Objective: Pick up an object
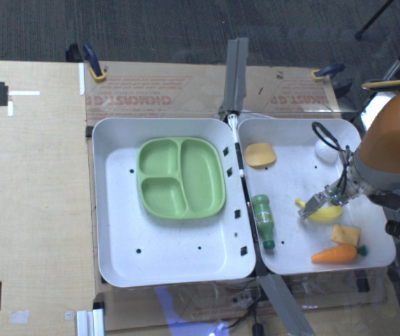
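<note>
Two white bins are seen on the worktop; in the right bin [291,187] the gripper [319,205] is lowered onto a yellow banana [323,214]. Whether it is closed cannot be told. A centred, square grasp is advised, clear of the nearby carrot [334,255] and green bottle [262,219].

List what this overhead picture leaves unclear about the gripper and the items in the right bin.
- Gripper: small and blurred; open or shut is unreadable.
- Yellow item: gripper covers part, so shape and contact stay unclear.
- White item: blends into the bin wall, crossed by a black cable.
</note>
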Robot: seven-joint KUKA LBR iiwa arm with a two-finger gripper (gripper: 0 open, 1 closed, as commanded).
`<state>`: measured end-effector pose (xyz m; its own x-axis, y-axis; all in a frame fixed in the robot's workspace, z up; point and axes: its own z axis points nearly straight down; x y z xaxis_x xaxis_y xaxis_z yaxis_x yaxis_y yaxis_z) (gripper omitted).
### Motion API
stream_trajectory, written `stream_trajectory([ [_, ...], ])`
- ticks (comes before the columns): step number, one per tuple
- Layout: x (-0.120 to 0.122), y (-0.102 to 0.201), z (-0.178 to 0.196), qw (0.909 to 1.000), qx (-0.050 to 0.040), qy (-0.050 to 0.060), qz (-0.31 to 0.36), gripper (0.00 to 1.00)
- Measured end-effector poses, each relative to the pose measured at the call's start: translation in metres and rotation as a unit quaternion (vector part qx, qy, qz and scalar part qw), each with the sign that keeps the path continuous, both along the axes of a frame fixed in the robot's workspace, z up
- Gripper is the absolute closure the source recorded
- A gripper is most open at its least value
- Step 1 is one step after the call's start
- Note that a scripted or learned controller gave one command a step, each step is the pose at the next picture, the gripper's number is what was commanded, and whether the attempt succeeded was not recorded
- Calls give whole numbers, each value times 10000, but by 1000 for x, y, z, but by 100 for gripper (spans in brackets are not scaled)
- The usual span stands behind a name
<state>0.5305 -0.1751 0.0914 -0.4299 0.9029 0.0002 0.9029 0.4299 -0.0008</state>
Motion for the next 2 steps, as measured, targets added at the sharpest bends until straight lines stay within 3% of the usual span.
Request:
stream_trajectory([
  [1, 46, 22, 65, 10000, -5, -9, -56, 0],
  [2, 66, 66, 17, 9995, 2, 3, -319, 0],
])
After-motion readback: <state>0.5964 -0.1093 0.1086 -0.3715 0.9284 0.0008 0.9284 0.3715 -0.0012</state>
